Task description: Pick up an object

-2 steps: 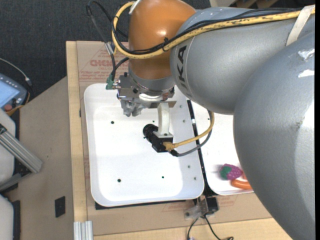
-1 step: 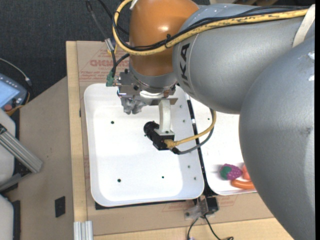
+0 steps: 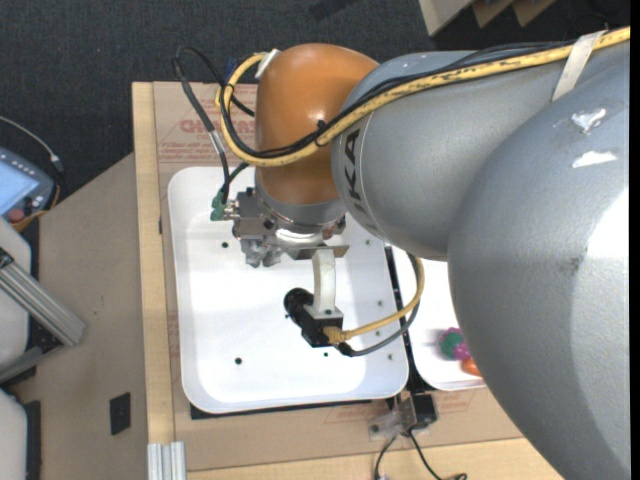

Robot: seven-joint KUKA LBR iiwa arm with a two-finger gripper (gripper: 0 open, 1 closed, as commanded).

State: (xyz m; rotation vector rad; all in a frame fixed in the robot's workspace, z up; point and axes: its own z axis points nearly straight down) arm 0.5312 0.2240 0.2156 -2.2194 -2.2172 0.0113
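Hanging over the left bin, the gripper sits beneath the orange band; whether it is spread or pressed together cannot be told. In the right bin, half hidden by the grey arm, lie a small magenta-and-green object and an orange piece just beside it.

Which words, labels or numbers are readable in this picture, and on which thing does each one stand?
"CHA...": red print on the cardboard sheet beside the white bin; the rest is hidden.
Smaller red lines beneath it: too blurred to read.
Dark letters on the grey arm: cut off, unreadable.
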